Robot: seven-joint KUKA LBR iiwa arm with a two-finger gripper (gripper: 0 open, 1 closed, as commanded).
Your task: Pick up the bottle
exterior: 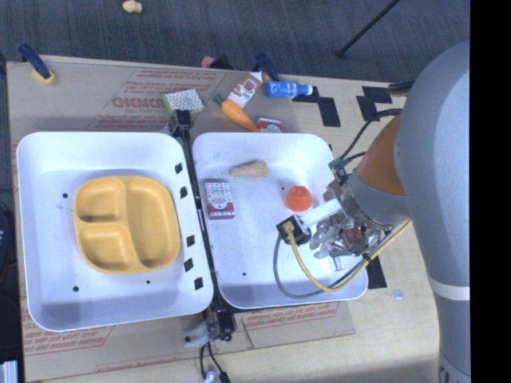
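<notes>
One blue plastic bottle (285, 90) — lying outside smooth white bins (263, 294).

Single fixed camera, mounted above the bench (72, 94), looking down at a slant. Frames both white bins side by side: left bin (32, 238) with yellow divided plate (128, 222), right bin (255, 282) nearer the arm (435, 174). Far bench edge and dark carpet floor (239, 14) along the top; near bench edge along the bottom. Arm enters from the right, large and close to the lens, covering part of the right bin's right rim. Mid distance: whole bench width nearly in frame, small items legible but not fine detail.
</notes>
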